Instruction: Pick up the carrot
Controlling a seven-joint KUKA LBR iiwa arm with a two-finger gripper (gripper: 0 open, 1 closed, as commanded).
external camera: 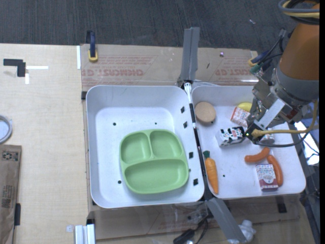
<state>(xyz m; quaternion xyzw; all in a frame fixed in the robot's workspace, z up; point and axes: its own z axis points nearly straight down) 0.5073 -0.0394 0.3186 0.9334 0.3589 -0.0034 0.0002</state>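
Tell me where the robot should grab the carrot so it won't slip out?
Probably the thick orange part of the carrot, just below its green top, coming straight down from above. It lies flat in the right bin and thins toward its near tip, so the wide part gives more hold. The wall between the bins is close beside it, leaving little finger room there.

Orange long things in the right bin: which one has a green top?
The orange tapered carrot, lying along the left wall of the white bin; the two orange sausage-shaped pieces farther right have no green.
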